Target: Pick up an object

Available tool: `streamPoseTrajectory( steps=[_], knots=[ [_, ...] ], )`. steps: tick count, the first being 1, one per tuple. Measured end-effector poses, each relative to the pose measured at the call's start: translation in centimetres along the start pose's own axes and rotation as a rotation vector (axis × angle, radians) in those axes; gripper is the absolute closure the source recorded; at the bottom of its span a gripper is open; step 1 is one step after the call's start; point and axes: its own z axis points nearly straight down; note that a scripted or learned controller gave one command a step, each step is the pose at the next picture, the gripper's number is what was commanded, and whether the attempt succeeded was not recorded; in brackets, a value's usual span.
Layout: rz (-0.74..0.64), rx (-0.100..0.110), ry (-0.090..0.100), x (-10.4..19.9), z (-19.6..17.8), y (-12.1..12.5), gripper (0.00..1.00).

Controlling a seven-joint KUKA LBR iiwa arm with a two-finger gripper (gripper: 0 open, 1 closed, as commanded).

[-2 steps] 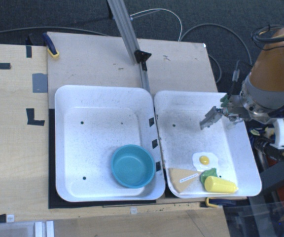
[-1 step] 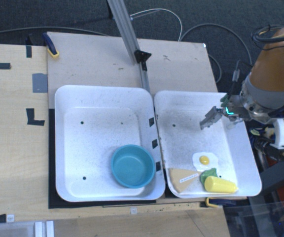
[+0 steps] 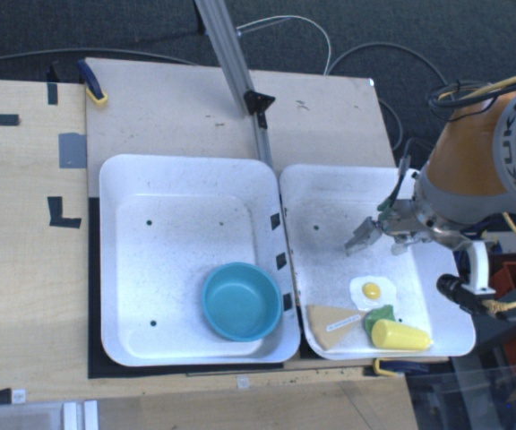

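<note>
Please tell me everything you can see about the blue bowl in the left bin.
The blue bowl is round, plain and one shade of teal blue, with a smooth, matte look like plastic. It stands upright, mouth up, and nothing is seen inside it. It sits on the floor of the left bin, in the near right corner, close to the wall beside the right bin. Whether its rim touches that wall cannot be told. The gripper is over the right bin, far from the bowl.

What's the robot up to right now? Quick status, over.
Gripper over the right bin, holding nothing. Fried egg, cheese wedge and corn lie untouched at the near end. Blue bowl in left bin. Nothing in the way.
</note>
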Motion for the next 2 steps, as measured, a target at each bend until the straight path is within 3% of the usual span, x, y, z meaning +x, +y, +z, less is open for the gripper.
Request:
streamPoseTrajectory(
  steps=[2],
  knots=[
    [0.000,-0.007,-0.002,0.2,9.6,-0.5,0.00]
  ],
)
